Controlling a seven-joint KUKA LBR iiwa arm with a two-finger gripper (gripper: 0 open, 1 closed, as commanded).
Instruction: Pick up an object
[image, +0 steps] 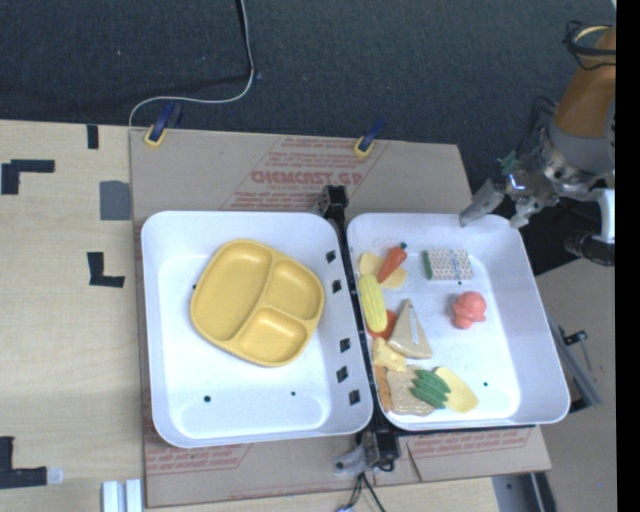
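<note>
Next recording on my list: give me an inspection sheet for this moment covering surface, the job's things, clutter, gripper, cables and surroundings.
Surface: cardboard sheet on a wooden bench, held by two clamps at its far edge; it bears two white bins side by side.
Job's things: right bin holds toy food, including a corn cob, a carrot, a red lump, a sandwich wedge and a green piece.
Clutter: yellow divided plate in the left bin.
Gripper: gripper above the right bin's far right corner, holding nothing that can be seen; finger state unclear.
Cables: white cable on the dark floor beyond the bench.
Surroundings: dark carpet; black tape marks on the bench.
</note>
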